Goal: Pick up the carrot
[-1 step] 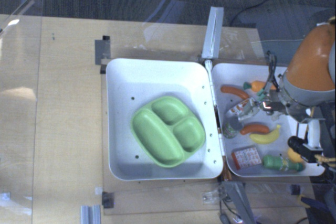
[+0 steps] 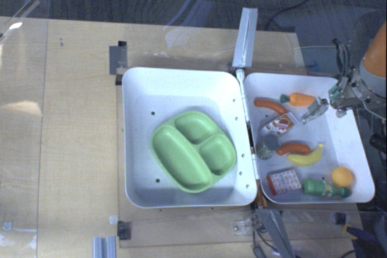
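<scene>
Picking up the carrot [image 2: 300, 99]: lies flat in the right bin [image 2: 363, 160], up near the 12 o'clock wall, orange body pointing toward 3 o'clock and green top toward 9 o'clock. Has a sausage [image 2: 270, 106] just beside the green end, at about 8 o'clock from it, and a small carton [image 2: 279, 125] a little further off toward 7 o'clock.

Hovering close by: the gripper [image 2: 315, 110], at roughly 4 o'clock from the carrot, near its orange tip. Cannot tell from this slant whether open or closed, nor whether touching the bin floor. Holds nothing that can be seen.

To do this step well, judging from the layout:
- Shift toward 10 o'clock until centred over the thick middle of the orange body, not the tapered tip.
- Turn the wrist to close across the carrot's short width, that is along the 12-to-6 line, not along its length.
- Open fully before descending, then go straight down.
- Mind the bin wall at 12 o'clock; probably leaves little room on that side, so come in slightly from 6 o'clock.
- Keep clear of the sausage at the 9 o'clock end to avoid nudging or catching it.
- Close gently, since a rounded, likely smooth carrot may roll or squirt out.
- Lift slowly and check for the carrot in the grip before moving off.
</scene>
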Robot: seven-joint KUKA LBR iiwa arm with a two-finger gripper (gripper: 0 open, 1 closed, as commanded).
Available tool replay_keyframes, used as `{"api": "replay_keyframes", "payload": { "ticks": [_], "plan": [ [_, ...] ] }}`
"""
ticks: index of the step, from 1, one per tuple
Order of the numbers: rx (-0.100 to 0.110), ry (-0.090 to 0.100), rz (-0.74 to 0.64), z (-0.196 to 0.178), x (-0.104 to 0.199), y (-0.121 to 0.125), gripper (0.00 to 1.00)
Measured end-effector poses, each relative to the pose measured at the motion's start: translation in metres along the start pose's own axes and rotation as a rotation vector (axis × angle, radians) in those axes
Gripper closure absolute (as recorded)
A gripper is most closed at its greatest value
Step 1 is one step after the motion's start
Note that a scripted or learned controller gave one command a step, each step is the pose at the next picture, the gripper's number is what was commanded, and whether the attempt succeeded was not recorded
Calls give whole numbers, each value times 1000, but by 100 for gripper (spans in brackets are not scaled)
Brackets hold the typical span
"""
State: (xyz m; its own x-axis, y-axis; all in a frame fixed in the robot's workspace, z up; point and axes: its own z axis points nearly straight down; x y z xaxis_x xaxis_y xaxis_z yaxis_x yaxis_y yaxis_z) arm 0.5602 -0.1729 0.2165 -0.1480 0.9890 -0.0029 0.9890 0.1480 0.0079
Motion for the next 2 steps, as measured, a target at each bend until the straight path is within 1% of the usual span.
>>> {"api": "replay_keyframes", "payload": {
  "ticks": [1,2],
  "plan": [
    [2,0,9,21,-42,69,0],
    [-2,-1,-332,106,-47,94,0]
  ]
}}
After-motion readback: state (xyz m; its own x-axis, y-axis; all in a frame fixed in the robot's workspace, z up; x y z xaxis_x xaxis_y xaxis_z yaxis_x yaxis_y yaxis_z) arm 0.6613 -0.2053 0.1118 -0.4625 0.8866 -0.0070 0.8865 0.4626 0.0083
